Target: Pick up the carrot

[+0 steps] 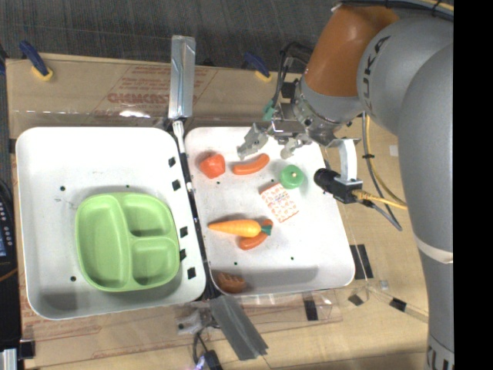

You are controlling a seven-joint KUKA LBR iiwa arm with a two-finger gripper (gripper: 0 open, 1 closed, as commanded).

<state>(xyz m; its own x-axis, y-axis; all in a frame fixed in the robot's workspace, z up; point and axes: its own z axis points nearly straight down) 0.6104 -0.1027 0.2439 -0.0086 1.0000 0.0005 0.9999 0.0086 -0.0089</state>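
One carrot (235,227) lies near the front, pincer (271,143) hovering well behind

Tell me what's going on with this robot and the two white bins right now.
The grey arm's gripper hangs over the far end of the right bin, fingers spread and holding nothing. The carrot it should pick up lies untouched nearer the middle of that bin, beside an orange-red piece. A sausage, a red piece and a green piece lie close to the gripper. The left bin holds a green divided tray.
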